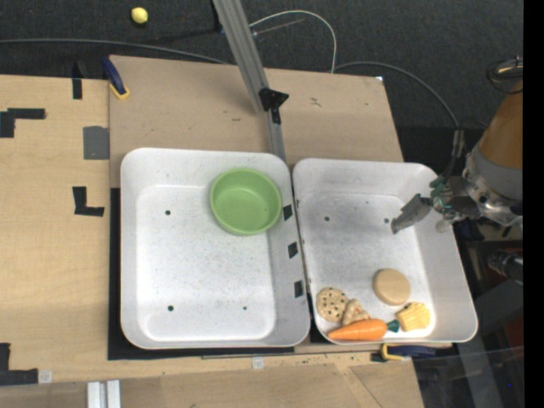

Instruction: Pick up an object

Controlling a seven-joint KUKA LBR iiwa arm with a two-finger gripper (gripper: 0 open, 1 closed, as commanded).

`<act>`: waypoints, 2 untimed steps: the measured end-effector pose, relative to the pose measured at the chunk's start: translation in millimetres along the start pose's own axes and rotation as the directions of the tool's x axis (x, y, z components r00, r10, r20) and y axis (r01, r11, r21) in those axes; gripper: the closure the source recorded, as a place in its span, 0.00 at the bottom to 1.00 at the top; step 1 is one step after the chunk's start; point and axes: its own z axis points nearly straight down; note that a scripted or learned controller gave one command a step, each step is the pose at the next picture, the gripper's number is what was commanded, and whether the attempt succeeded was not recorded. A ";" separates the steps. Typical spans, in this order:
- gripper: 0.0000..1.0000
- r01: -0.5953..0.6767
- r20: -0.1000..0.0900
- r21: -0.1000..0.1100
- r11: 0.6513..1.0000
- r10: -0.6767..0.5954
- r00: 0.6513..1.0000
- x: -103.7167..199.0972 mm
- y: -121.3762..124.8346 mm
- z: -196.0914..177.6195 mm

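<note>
The right bin (357, 181) holds several small items along its front edge: a tan round piece (392, 286), a speckled cookie (331, 303), an orange carrot (361, 331) and a yellow chunk (414, 317). A green bowl (246, 201) sits upright at the back right of the left bin (170, 270). My gripper (421, 219) hangs over the right side of the right bin, behind the tan round piece and apart from it. It is open, with nothing between its fingers (408, 213).
A grey metal bar (246, 49) slants from the top of the view down to the divide between the bins. Cables (357, 66) trail over the wooden bench behind the right bin. A small yellow ball (139, 14) lies on the dark floor at the far left.
</note>
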 end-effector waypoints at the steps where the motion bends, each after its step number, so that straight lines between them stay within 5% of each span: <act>1: 0.00 0.000 0.000 0.000 1.000 0.000 1.000 -0.2 0.0 -0.1; 2: 0.00 -0.002 -0.001 0.006 1.000 0.002 1.000 -3.3 -6.5 62.3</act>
